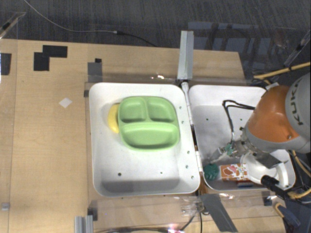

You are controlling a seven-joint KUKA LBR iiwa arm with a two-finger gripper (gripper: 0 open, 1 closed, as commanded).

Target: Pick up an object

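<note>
My gripper (227,151) hangs low in the right bin (214,110), under the orange band of the arm (273,115). Just below it lie a small dark green object (211,171), an orange and white packet (232,171) and a white bottle-like object (262,171), crowded along the bin's near wall. Nothing shows between the fingers. In the left bin (141,178) a green divided plate (147,122) rests, with a yellow object (112,118) poking out from under its left edge.
A metal divider post (185,55) stands at the back between the two bins. A black cable (233,111) loops over the right bin's floor. Black markers (48,56) lie on the wooden bench at the far left.
</note>
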